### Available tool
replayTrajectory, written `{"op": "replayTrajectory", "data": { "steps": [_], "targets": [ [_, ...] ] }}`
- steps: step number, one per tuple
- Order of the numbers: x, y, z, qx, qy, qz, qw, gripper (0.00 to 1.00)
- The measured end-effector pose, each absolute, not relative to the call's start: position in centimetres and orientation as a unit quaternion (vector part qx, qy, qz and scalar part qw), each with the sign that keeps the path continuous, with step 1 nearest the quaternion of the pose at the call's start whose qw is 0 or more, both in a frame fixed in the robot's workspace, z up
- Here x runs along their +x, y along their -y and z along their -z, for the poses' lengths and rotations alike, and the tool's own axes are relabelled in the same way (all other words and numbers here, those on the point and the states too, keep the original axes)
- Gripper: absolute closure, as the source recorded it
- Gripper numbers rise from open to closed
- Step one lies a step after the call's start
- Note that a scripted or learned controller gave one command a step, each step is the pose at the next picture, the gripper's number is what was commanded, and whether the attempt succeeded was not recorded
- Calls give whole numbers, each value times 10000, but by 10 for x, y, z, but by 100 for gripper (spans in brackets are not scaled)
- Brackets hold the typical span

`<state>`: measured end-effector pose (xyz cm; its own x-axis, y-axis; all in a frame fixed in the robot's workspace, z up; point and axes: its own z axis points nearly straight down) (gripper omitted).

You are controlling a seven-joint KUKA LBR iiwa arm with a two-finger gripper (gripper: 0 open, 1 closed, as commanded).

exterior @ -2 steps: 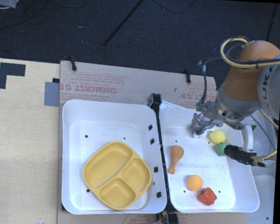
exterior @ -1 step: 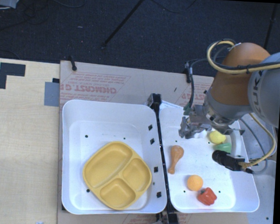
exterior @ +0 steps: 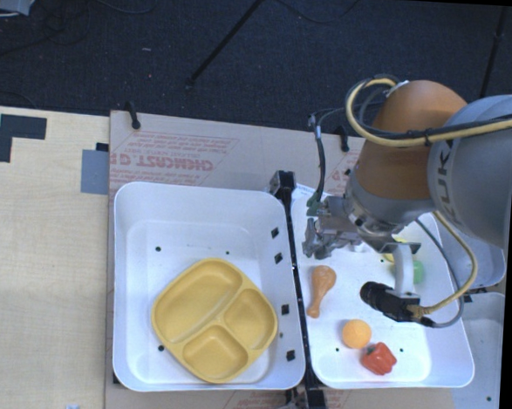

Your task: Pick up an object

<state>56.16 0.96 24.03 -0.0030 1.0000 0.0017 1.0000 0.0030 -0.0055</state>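
Light wood worktop (exterior: 34,254) with dark squares (exterior: 16,134) at left. Cardboard sheet (exterior: 207,152) lies on it, printed red. Two white bins sit side by side on the cardboard: left bin (exterior: 136,226), right bin (exterior: 451,353).

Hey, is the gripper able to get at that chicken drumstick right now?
Probably yes: the drumstick lies alone on the right bin's floor, just below the gripper, with the orange ball well apart.

Two white bins (exterior: 140,235), one yellow tray (exterior: 215,320), one drumstick (exterior: 321,288), one orange (exterior: 356,334), one red pepper (exterior: 379,358)
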Motion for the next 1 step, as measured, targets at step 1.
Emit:
{"op": "replayTrajectory", "data": {
  "steps": [1],
  "targets": [
    [538,-54,-225,-7059,7083,-22,29,100]
  ]
}}
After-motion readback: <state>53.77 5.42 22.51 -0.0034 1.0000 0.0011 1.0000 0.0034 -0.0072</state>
